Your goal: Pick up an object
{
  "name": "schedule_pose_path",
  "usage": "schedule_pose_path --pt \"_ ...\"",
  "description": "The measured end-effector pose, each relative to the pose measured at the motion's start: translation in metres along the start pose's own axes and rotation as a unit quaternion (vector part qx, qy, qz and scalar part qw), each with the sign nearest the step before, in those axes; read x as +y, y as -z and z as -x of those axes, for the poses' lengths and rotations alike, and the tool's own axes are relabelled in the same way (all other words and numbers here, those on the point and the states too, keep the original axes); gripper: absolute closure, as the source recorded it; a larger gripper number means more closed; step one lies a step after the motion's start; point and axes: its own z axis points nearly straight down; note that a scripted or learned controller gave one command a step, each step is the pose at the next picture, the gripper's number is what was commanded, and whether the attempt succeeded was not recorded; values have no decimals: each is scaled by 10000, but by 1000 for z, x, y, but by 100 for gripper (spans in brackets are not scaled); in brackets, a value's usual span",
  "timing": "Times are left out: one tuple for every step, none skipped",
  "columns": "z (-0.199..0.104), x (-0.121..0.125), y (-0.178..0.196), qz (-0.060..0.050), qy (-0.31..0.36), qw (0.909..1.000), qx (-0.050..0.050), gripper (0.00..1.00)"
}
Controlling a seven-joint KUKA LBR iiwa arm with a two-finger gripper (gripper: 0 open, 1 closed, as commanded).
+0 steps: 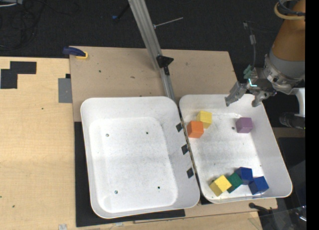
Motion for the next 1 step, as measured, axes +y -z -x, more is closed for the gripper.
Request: schedule_pose_path --pt "0 1 2 22 3 10000 -5 0"
